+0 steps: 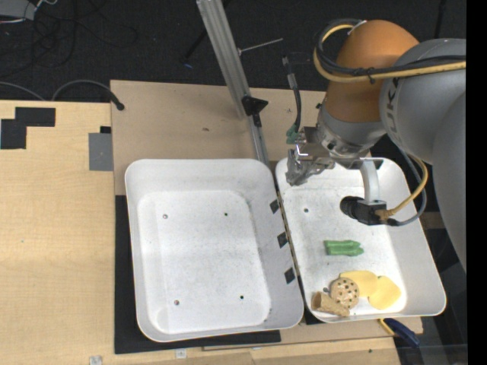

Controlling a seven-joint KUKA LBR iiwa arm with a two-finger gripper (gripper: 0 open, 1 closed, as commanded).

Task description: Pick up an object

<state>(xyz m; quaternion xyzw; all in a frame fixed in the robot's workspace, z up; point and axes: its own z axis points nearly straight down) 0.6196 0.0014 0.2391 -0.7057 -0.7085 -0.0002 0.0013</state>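
A grey robot arm (430,90) enters from the right side of the camera view and bends toward the centre. Above its wrist sits a rounded orange band (369,52), with black and yellow cables looping over and around it. Below the band the wrist narrows to a metallic grey collar, tilted down and to the left. At its end is the gripper (298,175) — small, silvery, pointing downward and leftward, its tip low. A further cable hangs in a loop from the wrist on the right side — black with yellow.
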